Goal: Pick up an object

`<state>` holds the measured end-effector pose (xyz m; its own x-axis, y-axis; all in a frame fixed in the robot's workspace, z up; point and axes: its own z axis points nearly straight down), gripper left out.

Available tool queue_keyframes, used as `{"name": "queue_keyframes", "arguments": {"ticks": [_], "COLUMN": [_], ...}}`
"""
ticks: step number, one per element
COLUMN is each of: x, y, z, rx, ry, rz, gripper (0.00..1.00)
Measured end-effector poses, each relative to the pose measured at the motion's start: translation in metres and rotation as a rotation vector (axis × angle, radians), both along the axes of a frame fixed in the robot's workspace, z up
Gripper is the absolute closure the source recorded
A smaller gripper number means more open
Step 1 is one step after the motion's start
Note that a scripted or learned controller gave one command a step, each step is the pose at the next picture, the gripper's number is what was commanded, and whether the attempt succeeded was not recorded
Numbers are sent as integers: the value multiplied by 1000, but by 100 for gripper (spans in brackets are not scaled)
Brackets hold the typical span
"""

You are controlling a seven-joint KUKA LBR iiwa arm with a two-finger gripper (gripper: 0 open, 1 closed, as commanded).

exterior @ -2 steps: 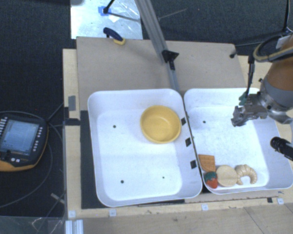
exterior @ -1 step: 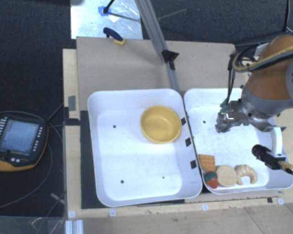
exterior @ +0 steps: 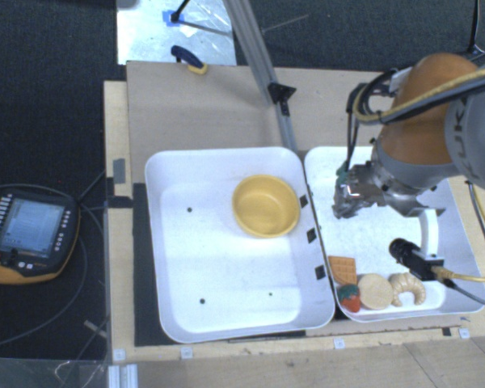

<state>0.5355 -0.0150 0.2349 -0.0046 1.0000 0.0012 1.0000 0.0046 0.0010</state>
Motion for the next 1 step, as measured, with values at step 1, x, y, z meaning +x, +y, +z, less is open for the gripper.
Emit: {"name": "queue_keyframes", "arguments": {"ticks": [1], "x": [-9], "y": [55], "z": [-11], "rx": [0], "ry": [1], "rz": [1], "gripper": [100]}}
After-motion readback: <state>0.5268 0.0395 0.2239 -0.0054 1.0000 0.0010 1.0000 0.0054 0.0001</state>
